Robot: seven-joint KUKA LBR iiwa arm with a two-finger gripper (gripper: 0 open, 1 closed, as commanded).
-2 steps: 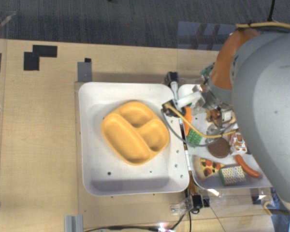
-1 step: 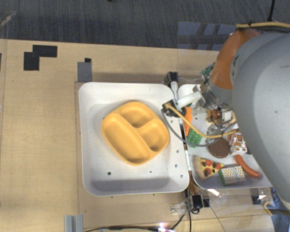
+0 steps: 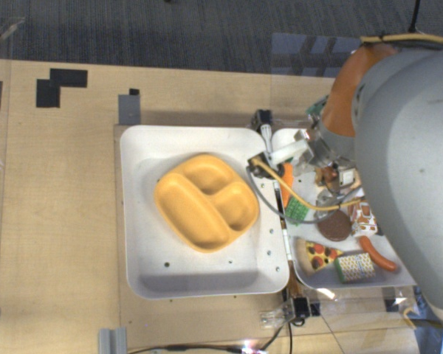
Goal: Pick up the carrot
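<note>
Grey arm (image 3: pixel 410 168) hangs over the right bin (image 3: pixel 304 271), jaws (state unclear) beside the carrot (image 3: pixel 287 174), awaiting a grasp

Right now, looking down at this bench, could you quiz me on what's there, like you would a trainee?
1. True or false: the yellow divided plate lies in the left bin.
2. Which lies closest to the carrot?
A. the pizza slice
B. the sausage
C. the green block
3. Fill in: the arm bears a band of ____ colour above the wrist.

Key:
1. True; the plate has three compartments and sits in that bin.
2. C; the green block lies just below the carrot in the view, in the right bin.
3. Orange.
</note>
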